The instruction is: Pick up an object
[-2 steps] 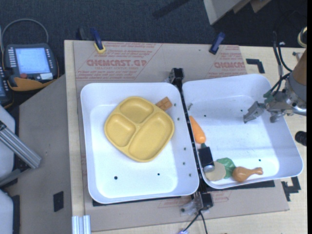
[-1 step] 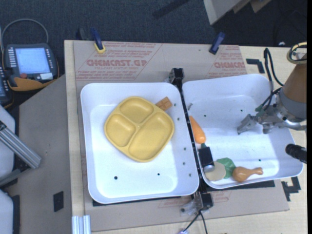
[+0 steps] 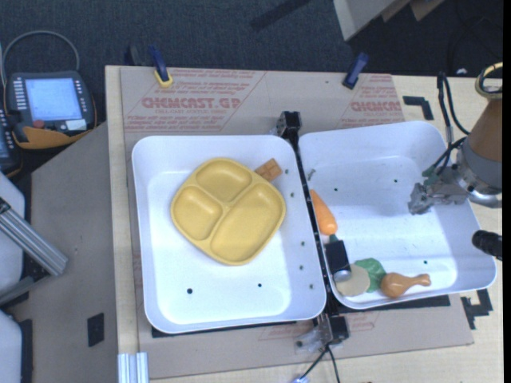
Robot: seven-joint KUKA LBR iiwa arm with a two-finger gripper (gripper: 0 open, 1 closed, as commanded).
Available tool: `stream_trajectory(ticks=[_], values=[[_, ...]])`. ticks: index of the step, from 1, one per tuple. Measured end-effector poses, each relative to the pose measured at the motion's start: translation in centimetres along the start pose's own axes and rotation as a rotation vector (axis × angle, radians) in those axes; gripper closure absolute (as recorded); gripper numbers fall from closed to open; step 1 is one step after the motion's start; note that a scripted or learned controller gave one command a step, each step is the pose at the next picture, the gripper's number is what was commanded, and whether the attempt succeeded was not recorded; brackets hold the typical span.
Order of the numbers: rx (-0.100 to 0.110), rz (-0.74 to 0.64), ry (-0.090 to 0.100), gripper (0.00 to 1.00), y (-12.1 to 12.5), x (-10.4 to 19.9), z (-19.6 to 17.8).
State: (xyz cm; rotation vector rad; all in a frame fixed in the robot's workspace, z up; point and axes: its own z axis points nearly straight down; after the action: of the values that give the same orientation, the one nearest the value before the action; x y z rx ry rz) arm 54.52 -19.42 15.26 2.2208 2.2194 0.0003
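Camera view has our end effector (image 3: 423,196) hanging over the right bin (image 3: 383,154), toward its right side, above bare white floor. Honestly we can't tell how it's set, too small and blurry. Pickable stuff sits well apart from it: an orange carrot (image 3: 322,211) against the bin's left wall, and a drumstick (image 3: 403,282), a green piece (image 3: 372,268) and a black item (image 3: 336,255) bunched in the near corner. Left bin (image 3: 160,214) has a yellow divided plate (image 3: 228,210).
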Motion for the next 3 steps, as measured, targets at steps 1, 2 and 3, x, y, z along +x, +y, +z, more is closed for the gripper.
stream_trajectory(ticks=[1, 2, 3], values=[[-0.005, -0.002, -0.002, 1.0, 1.1, -0.3, -5.6], [-0.001, -0.001, -0.001, 1.0, 1.2, -0.3, -6.2], [0.003, -0.007, 0.004, 1.0, 1.8, 5.5, -5.5]])
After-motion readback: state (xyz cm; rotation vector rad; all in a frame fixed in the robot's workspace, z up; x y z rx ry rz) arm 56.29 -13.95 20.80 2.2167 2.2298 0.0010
